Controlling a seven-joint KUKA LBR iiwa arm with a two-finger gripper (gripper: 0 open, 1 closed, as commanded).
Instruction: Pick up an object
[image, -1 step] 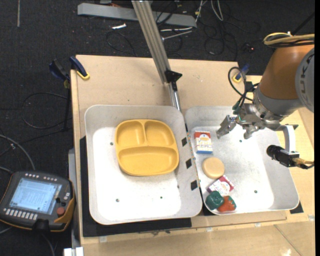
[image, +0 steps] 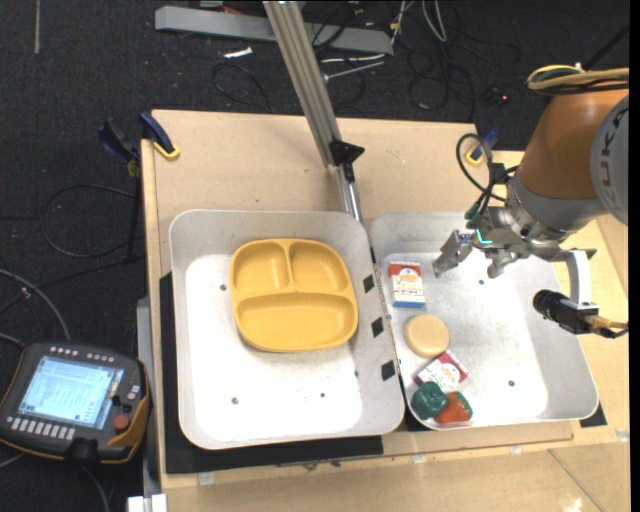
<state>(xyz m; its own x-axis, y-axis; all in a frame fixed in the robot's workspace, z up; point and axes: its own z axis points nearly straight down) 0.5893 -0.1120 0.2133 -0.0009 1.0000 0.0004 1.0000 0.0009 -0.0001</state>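
The arm reaches in from the right, its orange band above the wrist, and the gripper (image: 472, 256) hangs over the far part of the right bin (image: 520, 340). Its two fingers stand apart, with nothing between them. Below and to the left of it, along the right bin's left side, lie the objects: a small box (image: 407, 283) with a red top and white front, then a round tan disc (image: 427, 335) nearer the camera, then a pink and white packet (image: 443, 373), and at the near rim a green piece (image: 430, 400) touching a red piece (image: 457, 408). The small box is the closest of them to the gripper, yet apart from it. In the left bin (image: 200, 400) rests a yellow divided tray (image: 293, 295). Both bins sit on the table (image: 240, 160). A handheld pendant with a lit screen (image: 70, 398) lies on the floor at the near left.
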